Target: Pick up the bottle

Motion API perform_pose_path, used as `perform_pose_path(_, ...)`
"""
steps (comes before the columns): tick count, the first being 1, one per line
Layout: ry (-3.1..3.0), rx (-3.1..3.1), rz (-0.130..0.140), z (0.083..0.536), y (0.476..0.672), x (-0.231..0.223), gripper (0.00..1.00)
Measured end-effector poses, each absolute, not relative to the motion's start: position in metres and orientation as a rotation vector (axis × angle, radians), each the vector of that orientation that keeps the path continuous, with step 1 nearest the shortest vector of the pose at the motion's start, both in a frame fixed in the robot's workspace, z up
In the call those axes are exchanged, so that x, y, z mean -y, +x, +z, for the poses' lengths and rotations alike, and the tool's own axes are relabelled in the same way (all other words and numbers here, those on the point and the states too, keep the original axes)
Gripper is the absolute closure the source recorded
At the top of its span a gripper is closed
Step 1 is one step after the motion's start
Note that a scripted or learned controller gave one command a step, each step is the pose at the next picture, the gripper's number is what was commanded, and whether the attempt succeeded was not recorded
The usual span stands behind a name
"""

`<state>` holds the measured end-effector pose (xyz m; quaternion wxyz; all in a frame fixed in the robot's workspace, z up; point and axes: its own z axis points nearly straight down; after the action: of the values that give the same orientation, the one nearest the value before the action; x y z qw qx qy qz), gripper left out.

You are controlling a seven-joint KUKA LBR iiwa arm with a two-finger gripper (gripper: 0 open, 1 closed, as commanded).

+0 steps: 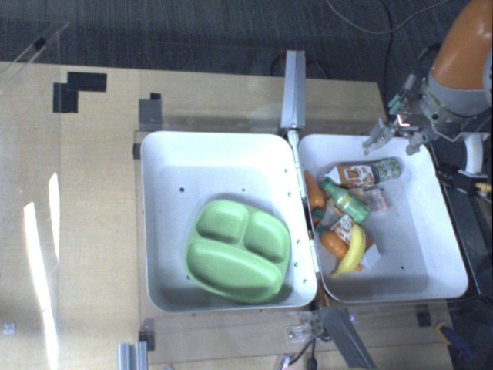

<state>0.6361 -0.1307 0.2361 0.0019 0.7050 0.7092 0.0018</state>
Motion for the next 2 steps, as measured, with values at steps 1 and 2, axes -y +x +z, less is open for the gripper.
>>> perform_pose_path(1,2.512,-1.877,0.005,0.274,0.602,0.206,0.00)
perform_pose_path(2,2.557,-1.824,0.003,0.121,0.560,0.161,0.00)
